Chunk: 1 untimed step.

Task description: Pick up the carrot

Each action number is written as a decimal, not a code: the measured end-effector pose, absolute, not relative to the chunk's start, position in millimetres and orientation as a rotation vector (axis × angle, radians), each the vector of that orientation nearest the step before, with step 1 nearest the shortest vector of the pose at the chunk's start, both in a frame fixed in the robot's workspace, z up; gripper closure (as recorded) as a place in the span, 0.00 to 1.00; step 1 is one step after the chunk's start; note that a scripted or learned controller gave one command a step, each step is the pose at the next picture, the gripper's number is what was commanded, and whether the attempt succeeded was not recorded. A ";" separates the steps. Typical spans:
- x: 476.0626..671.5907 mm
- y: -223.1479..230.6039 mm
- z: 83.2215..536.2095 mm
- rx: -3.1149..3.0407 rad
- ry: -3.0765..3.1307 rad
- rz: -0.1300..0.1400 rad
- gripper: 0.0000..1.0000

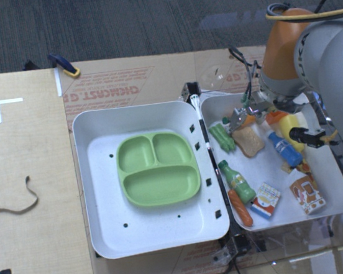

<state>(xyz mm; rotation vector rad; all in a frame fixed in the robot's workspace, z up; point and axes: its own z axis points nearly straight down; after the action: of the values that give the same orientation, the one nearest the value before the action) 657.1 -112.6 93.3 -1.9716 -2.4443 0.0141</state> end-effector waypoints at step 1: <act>657.9 -112.0 103.2 -1.967 -2.449 0.014 1.00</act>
<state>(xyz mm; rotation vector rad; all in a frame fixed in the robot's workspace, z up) 657.9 -112.0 103.2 -1.9671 -2.4494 0.0142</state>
